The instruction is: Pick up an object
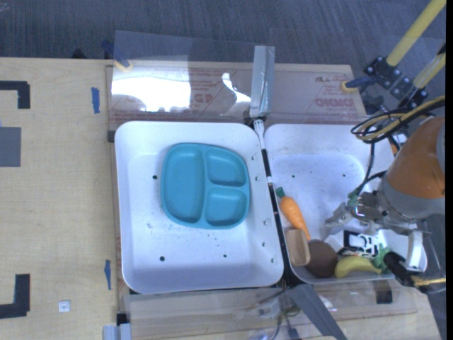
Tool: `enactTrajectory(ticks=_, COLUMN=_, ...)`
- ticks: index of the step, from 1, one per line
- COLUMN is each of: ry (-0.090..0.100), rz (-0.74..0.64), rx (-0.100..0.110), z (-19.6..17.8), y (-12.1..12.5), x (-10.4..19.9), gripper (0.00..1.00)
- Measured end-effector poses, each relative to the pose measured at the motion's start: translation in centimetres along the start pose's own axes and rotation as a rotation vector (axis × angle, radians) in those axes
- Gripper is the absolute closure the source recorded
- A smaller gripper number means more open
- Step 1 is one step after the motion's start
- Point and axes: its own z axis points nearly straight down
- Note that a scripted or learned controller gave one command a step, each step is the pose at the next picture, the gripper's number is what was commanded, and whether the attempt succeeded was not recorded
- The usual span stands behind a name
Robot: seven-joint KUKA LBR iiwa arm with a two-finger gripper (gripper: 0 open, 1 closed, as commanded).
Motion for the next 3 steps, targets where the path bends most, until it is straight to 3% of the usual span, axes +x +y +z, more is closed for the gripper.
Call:
enactTrajectory(ticks=1, ry=-0.001, rz=0.001, rx=-0.003, z=-1.0, y=0.2, x=0.0, gripper=1.0)
enactTrajectory(ticks=2, ry=-0.001, rz=0.001, rx=-0.001, z=-0.9, y=0.1, x=-0.1, gripper=0.0)
enactTrajectory(ticks=3, ry=0.008, rz=0.055, rx=0.012, z=-0.7, y=4.4, x=-3.3, gripper=0.0)
